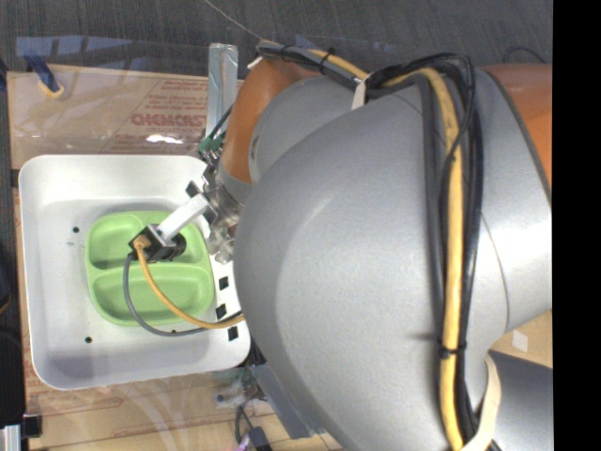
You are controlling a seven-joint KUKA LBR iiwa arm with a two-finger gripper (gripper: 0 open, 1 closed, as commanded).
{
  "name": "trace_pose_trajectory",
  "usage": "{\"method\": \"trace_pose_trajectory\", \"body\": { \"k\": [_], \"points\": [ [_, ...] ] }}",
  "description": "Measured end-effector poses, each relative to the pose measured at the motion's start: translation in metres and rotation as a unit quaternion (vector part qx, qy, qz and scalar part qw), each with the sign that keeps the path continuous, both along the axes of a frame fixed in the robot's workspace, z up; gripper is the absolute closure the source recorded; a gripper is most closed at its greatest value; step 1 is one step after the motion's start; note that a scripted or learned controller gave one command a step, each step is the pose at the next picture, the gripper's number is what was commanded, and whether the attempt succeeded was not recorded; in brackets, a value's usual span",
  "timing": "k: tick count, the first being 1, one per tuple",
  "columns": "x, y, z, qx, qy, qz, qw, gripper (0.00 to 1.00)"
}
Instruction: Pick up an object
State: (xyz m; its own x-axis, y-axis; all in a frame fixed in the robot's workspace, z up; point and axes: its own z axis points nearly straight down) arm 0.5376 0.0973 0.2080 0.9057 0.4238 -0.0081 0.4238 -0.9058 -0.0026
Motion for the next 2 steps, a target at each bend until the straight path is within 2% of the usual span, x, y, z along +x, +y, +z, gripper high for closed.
{"method": "trace_pose_trajectory", "body": {
  "k": [1, 2],
  "points": [
    [-0.062, -0.016, -0.021, -0.0003, 0.002, -0.027, 0.9996, 1.00],
    [0.005, 0.022, -0.023, -0.0016, -0.001, -0.111, 0.9938, 1.00]
  ]
}}
